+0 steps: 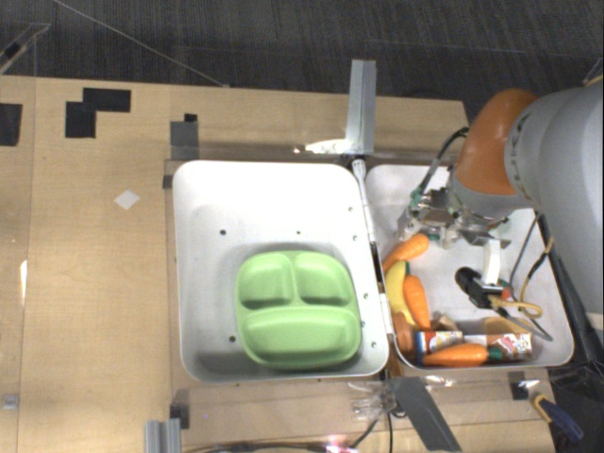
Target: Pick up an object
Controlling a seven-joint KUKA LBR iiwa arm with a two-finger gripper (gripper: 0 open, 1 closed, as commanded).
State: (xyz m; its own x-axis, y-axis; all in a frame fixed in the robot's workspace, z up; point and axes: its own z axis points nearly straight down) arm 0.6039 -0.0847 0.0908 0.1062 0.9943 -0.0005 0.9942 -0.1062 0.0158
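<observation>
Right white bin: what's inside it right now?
Visible: orange carrots, a yellow banana and a red-and-white printed tube, along its left and near sides. The grey arm covers the far right corner.

A pale wooden desk (pixel 85 300) carried two shallow white bins side by side. In the left bin (pixel 212 206) a light-green plastic divided tray (pixel 297 305) lay near the front edge, with the bin's back half bare. The right bin (pixel 387 189) touched it along a shared wall. A grey metal post (pixel 361 102) stood behind that join. Black tape patches (pixel 94 111) marked the desk's back left corner, and dark carpet (pixel 283 17) lay beyond the back edge.
</observation>
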